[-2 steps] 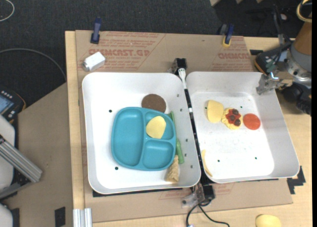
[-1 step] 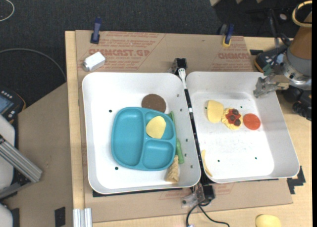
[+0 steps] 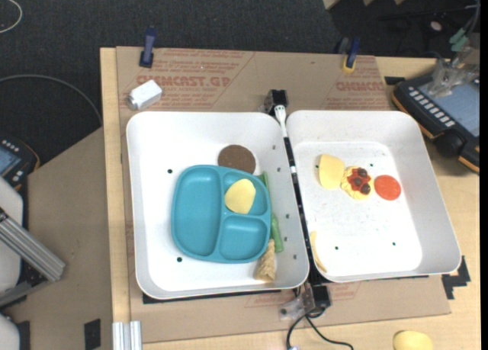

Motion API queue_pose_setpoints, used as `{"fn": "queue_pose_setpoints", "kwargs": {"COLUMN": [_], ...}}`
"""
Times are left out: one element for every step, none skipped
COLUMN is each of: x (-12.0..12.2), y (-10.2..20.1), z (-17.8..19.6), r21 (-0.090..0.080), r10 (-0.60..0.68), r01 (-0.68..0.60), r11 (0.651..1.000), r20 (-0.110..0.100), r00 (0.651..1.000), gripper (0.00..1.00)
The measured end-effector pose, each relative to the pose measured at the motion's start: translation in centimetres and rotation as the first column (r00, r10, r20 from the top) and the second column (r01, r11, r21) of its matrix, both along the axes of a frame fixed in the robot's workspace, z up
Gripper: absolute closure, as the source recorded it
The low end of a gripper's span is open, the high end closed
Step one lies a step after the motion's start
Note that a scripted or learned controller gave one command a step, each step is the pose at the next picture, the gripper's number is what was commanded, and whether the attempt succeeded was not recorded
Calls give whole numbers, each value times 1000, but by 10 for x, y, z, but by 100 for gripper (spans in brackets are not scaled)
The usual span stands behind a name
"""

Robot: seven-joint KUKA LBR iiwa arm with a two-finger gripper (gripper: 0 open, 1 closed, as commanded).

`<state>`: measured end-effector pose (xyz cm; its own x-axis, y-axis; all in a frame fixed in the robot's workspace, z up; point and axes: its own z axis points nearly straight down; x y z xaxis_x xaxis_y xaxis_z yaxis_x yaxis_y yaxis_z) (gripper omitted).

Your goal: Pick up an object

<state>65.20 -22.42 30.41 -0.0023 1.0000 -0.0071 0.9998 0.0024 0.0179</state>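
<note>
White bins: the left bin [image 3: 149,211] and the right bin [image 3: 427,211] sit side by side on the brown cardboard-topped table [image 3: 229,81], their inner rims touching.
Left bin: a teal divided plate [image 3: 200,215] takes up most of the floor, with a yellow piece [image 3: 240,196] in its upper right compartment.
Around the plate: a brown disc [image 3: 237,158] touches its top edge; a green stick [image 3: 273,223] lies along its right side; a tan chunk [image 3: 266,265] sits at its lower right corner.
Right bin: a pale yellow wedge [image 3: 330,171], a yellow and dark red lump [image 3: 357,182] and a red disc [image 3: 387,187] form a row near the top.
Open room: the lower half of the right bin is bare.
Hard to make out: a pale sliver [image 3: 314,251] at the right bin's left wall, partly hidden by the rim.
Cut off: a yellow object [image 3: 412,339] at the bottom edge.
Gripper: cannot tell its state.
</note>
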Motion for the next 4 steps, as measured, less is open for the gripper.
{"fn": "queue_pose_setpoints", "kwargs": {"x": [15, 15, 14, 15], "y": [1, 1, 0, 88], "z": [-34, 194, 128, 240], "r21": [4, -1, 6, 5], "r10": [-1, -1, -3, 6], "r01": [1, 1, 3, -6], "r11": [1000, 1000, 1000, 1000], "r20": [-14, 0, -20, -2], "r00": [1000, 1000, 1000, 1000], "gripper": [100, 100, 100, 100]}}
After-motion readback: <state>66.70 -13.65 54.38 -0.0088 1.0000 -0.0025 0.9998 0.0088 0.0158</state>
